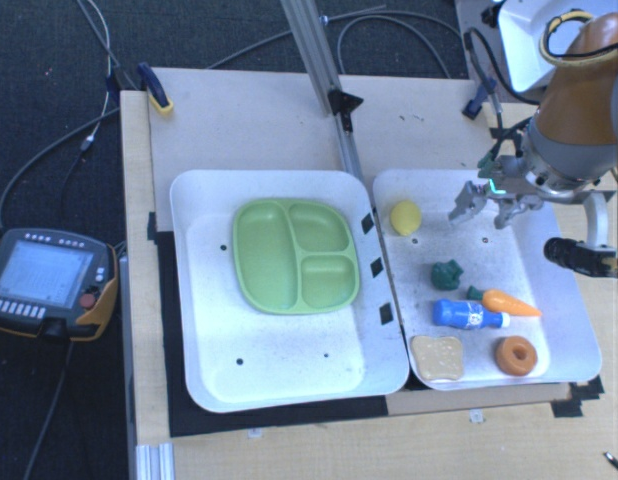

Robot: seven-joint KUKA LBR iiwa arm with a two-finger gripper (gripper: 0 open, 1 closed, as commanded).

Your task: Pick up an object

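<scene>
My gripper hovers over the far part of the right bin, its two fingers spread apart with nothing between them. In that bin lie a yellow ball to the gripper's left, a green broccoli piece, a blue bottle, a carrot, a brown doughnut and a slice of toast. All of them rest on the bin floor, apart from the gripper.
The left bin holds a green divided plate. A metal pole slants down to the seam between the bins. A teach pendant lies off the bench at left. A black camera part juts in at the right.
</scene>
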